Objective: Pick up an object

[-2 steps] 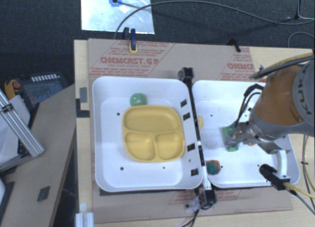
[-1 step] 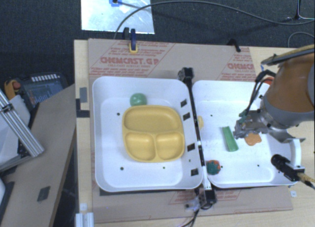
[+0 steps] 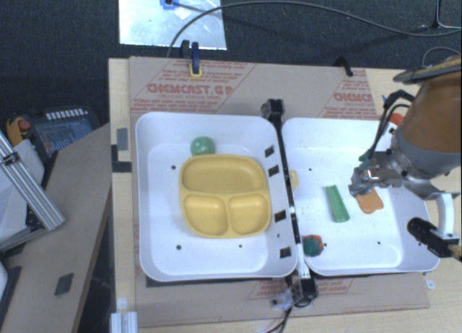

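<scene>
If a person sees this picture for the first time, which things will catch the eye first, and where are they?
The large yellow divided tray draws the eye first; it sits in the left bin, with a small green ball just behind it. In the right bin, the gripper hangs above an orange piece, beside a green stick. A small green and orange object lies by the divider near the front.

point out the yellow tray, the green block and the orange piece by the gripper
yellow tray (image 3: 222, 196): camera view, the ridge where its compartments meet
green block (image 3: 336, 204): camera view, middle of its top face
orange piece (image 3: 371, 202): camera view, the flat part that shows below the gripper (image 3: 363, 180)
</scene>
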`<action>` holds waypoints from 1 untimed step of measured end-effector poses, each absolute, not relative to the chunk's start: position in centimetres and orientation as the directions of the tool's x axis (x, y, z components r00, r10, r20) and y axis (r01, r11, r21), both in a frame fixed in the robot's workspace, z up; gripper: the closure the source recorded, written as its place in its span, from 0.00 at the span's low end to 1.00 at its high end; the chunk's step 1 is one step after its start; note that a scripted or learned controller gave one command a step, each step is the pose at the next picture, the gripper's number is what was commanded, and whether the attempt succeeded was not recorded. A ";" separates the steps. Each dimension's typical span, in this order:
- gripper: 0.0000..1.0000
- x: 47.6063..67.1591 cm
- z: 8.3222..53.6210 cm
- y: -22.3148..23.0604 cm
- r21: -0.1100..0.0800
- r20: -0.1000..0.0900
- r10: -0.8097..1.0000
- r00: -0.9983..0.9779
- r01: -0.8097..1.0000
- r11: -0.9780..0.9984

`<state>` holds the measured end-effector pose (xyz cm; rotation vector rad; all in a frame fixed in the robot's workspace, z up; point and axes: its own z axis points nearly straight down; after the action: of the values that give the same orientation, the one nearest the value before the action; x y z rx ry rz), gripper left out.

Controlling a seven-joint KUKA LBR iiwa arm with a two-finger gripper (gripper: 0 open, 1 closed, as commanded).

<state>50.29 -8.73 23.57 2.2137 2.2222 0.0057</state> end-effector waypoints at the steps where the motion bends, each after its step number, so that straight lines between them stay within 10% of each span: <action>1: 1.00 53.9 23.0 -3.8 0.003 0.002 1.000 -0.009 1.000 0.009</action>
<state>53.93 -3.80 22.95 2.2106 2.2310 0.0057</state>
